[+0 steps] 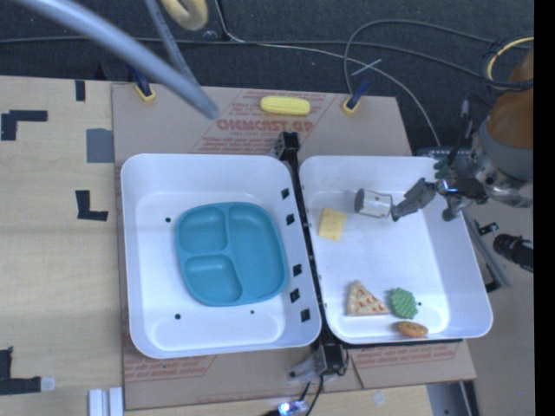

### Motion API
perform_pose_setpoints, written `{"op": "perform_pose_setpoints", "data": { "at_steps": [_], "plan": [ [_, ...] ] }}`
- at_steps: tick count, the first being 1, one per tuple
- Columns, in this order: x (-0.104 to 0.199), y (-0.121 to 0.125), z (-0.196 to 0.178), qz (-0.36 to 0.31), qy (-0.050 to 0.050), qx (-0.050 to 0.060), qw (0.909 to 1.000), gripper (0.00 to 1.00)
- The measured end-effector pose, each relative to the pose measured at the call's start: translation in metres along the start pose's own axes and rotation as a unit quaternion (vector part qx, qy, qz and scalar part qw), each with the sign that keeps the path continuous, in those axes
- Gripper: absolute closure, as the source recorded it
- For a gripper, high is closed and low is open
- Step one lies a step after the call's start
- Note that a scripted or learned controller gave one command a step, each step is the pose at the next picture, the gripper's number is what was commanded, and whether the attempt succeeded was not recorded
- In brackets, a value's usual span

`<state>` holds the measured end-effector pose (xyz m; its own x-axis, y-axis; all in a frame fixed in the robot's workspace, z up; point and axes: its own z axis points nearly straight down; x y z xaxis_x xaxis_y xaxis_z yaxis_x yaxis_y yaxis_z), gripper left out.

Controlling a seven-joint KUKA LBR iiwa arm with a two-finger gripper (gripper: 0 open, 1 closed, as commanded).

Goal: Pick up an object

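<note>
The hand (pixel 427 199) sits wide open at the right of the frame, just beside the little silver cup (pixel 373 203). Next it must close around it and lift.

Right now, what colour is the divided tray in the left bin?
Light blue; the tray shows plainly in the overhead camera view.

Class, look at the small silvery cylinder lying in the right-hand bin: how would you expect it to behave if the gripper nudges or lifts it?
The silvery cylinder lies on its side, so a nudge would probably roll it across the smooth bin floor. Its rounded, shiny wall looks slippery. It seems small, likely light.
</note>
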<state>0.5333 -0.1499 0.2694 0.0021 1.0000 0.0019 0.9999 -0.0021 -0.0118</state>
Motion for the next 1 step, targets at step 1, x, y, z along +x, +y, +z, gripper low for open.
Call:
{"op": "perform_pose_setpoints", "data": {
  "at_steps": [1],
  "plan": [
    [0.0003, 0.0019, -0.0055, -0.002, -0.001, -0.005, 1.0, 0.0]
  ]
}}
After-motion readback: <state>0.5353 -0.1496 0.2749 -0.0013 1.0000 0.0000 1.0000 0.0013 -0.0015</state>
